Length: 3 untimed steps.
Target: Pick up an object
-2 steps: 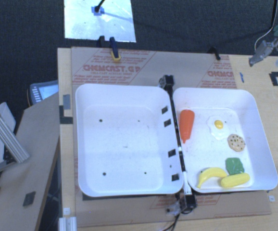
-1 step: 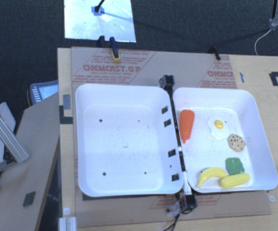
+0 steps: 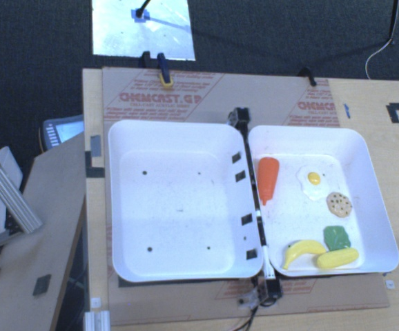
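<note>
Six toys lie in the right bin (image 3: 375,185): carrot (image 3: 267,178) by the divider, fried egg (image 3: 313,181), cookie (image 3: 339,203), green piece (image 3: 336,236), banana (image 3: 302,251) touching a yellow corn-like piece (image 3: 337,257) at the near wall. Left bin (image 3: 117,205) sits alongside, touching.

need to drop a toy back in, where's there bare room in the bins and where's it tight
The left bin shows bare white floor from wall to wall. In the right bin, free floor lies along the far wall above the carrot and fried egg, and between carrot and banana. The near right corner is crowded: cookie, green piece, yellow piece.
</note>
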Tool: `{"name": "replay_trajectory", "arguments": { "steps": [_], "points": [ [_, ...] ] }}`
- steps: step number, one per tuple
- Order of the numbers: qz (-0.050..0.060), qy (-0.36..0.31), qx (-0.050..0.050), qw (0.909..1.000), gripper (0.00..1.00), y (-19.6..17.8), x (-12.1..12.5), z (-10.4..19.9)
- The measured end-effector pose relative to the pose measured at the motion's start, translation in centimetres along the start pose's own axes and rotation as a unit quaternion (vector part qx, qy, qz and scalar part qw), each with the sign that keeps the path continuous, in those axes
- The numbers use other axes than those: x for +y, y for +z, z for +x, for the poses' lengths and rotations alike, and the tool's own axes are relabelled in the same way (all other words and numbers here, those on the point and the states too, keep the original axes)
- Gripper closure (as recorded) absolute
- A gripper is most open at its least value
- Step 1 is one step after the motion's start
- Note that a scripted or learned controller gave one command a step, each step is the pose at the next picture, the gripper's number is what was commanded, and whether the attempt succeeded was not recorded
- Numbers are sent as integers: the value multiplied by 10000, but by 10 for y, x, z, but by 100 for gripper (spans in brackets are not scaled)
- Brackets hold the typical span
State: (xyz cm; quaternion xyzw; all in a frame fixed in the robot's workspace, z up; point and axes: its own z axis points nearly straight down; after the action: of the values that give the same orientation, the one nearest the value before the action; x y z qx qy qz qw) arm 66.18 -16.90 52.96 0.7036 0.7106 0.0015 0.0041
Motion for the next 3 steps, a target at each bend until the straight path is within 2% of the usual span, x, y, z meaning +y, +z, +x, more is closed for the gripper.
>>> {"name": "replay_trajectory", "arguments": {
  "steps": [1, 2, 3],
  "points": [
    [16, 25, 8, 10000, 100, -6, 7, -5],
    [18, 18, 17, 10000, 100, -8, -46, 21],
    [20, 45, 7, 10000, 100, -6, -40, 13]
  ]
}}
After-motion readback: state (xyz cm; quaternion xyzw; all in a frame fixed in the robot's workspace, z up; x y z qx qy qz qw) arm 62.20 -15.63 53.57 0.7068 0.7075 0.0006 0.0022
